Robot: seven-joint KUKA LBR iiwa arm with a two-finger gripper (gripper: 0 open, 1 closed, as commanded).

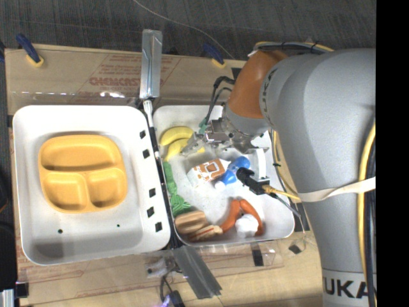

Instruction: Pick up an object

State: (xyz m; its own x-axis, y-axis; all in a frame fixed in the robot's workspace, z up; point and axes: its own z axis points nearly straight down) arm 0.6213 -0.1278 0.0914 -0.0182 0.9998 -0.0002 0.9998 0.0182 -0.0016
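Seen from the fixed camera above the bench, the grey arm (319,139) fills the 3 o'clock side of the picture and bends in over the right-hand bin (281,226), its orange band (250,88) sitting at about 1 o'clock from that bin's middle. The gripper (214,133) hangs low over the bin's upper part, at roughly 12 o'clock within it, just beside a yellow banana (174,136) that lies at the bin's 10 o'clock corner. The wrist hardware blocks the tips, so I cannot tell how the gripper is set, and nothing can be seen caught in it. Below the gripper, near the bin's centre, lies a white and orange packet (208,170), with a blue toy (236,168) touching it on the 3 o'clock side. A green leafy item (174,190) runs along the bin's 9 o'clock wall, a brown biscuit-like piece (192,224) sits at 7 o'clock, and an orange and white toy (246,217) curls at 5 o'clock. The left-hand bin (25,235) carries a yellow divided tray (82,171) at its middle. As for progress, every object appears to rest on the bin floor, so the lift is likely not yet done: the approach looks made, perhaps toward the banana or the packet, while the grasp and the raising remain.
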